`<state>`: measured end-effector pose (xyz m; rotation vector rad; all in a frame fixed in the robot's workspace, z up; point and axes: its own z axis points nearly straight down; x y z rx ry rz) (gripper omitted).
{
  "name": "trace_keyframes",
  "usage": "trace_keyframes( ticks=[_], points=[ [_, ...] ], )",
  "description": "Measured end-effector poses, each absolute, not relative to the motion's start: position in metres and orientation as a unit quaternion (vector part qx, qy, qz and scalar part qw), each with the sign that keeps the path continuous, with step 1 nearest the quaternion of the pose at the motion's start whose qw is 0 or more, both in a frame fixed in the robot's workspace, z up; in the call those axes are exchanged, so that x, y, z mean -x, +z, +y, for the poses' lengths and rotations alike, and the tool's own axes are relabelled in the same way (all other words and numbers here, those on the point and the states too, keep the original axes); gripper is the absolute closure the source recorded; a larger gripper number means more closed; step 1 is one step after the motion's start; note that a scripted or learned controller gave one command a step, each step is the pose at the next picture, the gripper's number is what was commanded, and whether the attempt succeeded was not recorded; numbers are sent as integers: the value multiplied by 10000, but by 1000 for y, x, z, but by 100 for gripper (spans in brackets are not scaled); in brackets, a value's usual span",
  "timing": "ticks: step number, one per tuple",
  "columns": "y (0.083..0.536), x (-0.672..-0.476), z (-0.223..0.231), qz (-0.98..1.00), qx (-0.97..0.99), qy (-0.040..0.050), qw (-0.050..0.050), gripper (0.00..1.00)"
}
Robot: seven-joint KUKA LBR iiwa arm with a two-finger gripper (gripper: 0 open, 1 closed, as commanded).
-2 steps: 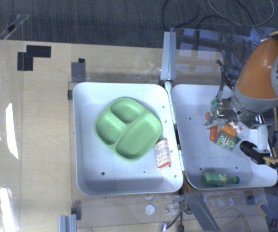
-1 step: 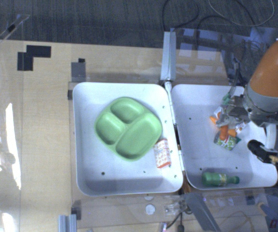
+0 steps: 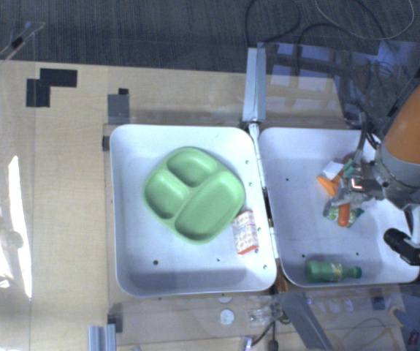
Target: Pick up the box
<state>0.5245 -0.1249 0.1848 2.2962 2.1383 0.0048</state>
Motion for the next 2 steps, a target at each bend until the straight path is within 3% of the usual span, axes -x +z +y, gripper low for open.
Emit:
trace_keyframes(
  ticks=[1,2],
  points=[
    [180,-541,-140,6292,-7773,20,20,100],
    [185,-500,-129,6124,-7905,16,17,100]
  ],
)
